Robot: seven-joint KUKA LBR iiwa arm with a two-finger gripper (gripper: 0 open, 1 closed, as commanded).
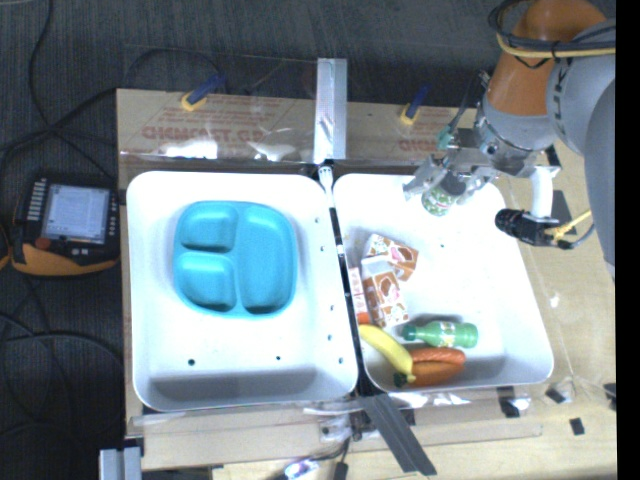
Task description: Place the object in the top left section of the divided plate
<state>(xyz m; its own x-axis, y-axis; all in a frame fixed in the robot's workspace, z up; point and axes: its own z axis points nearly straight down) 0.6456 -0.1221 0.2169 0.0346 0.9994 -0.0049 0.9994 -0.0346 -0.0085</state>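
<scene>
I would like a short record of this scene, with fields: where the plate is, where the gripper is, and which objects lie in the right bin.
plate: blue divided plate, three sections, in the left bin
gripper: gripper above the top of the right bin, with a small round greenish object at its tip; a grasp cannot be confirmed
right bin contents: printed snack packet, green bottle, banana, red-orange item
beside bench: handheld screen device, at the left

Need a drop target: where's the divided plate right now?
The blue divided plate lies in the left bin, toward its upper middle, across the divider from the carton.
</scene>
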